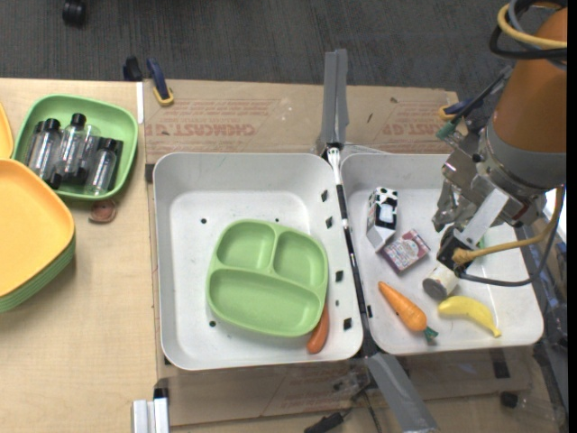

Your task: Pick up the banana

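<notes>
Lying curved and smooth, yellow banana (469,314), tapered orange carrot (403,307) nearby

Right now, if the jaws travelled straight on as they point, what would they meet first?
Probably the right bin's floor beside the pink packet, not the banana; depth is unclear.

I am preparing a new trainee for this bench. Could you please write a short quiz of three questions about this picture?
1. True or false: the banana lies in the right bin.
2. Which of these lies nearest the banana? A) the bottles B) the carrot with the green top C) the patterned carton
3. Fill in: the green plate sits in the ___ bin.

Key: 1 true; 2 B; 3 left.
</notes>
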Controlling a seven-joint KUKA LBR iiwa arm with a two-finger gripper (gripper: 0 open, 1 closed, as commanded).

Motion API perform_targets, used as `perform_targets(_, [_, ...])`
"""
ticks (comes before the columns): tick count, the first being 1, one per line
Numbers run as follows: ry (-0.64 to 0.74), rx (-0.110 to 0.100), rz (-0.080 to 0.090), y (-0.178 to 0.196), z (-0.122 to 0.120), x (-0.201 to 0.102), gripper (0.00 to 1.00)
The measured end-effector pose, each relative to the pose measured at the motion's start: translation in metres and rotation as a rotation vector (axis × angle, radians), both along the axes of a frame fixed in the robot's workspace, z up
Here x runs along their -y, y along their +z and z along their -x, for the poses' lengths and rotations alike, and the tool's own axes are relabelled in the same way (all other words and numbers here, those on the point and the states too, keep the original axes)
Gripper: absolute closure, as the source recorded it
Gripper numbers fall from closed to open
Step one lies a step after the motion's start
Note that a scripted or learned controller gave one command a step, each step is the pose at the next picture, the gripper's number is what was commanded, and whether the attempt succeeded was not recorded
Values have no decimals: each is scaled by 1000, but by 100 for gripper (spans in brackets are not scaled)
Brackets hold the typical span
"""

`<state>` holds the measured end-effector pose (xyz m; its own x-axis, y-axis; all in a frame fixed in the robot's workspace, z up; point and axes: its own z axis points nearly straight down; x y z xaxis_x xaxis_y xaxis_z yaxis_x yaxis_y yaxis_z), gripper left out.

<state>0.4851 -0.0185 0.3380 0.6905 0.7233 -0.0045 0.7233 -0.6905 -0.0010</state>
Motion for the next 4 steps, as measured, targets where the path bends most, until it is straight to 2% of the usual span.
perform_targets(1, [-339, -1, 1, -29, 7, 8, 100])
perform_targets(2, [-315, 0, 1, -26, 7, -2, 100])
perform_targets(3, [-82, -3, -1, -66, 8, 46, 100])
perform_targets(4, [-407, 0, 1, -37, 7, 41, 100])
